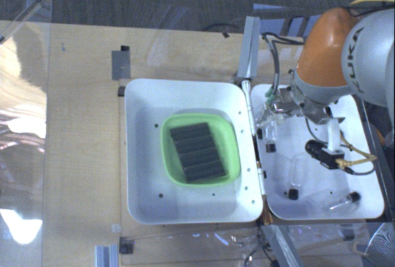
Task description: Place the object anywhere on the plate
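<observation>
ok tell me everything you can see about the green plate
The green plate is a bright lime, rounded-square dish with a raised rim, plastic by the look of it. It sits flat in the left white bin, right of the bin's centre and close to its right wall. A dark grey ribbed block lies on it, turned slightly off the plate's edges and covering most of its floor. Nothing else touches it.

My arm point(370, 50) is a thick rounded body of smooth grey metal, and it carries dark letters "KUKA" on its side. Above my wrist there is a wide glossy orange band point(324, 50), shaped like a dome. Under it sits a grey metal wrist block point(296, 102) with small bright parts. A thin black cable point(274, 65) makes a loop beside the band. Lower hangs a small black part with a yellow wire point(355, 164).
</observation>
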You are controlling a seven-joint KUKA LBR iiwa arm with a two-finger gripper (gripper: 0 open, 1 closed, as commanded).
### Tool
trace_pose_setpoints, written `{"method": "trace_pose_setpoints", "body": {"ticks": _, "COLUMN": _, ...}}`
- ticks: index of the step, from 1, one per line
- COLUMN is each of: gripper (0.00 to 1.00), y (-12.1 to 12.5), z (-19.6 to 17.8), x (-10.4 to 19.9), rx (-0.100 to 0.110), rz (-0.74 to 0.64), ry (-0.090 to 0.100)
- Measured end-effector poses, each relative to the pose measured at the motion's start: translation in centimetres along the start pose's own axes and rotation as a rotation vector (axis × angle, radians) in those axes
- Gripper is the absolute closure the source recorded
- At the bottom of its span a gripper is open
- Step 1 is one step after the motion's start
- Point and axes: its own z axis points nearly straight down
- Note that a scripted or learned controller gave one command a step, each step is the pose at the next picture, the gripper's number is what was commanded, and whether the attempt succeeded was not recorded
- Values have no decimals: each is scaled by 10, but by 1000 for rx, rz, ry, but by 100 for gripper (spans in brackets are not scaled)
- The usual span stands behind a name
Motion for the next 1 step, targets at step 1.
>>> {"method": "trace_pose_setpoints", "body": {"ticks": 1, "gripper": 100, "y": -7, "z": 1, "x": 68, "rx": 2, "rz": -131, "ry": 1}}
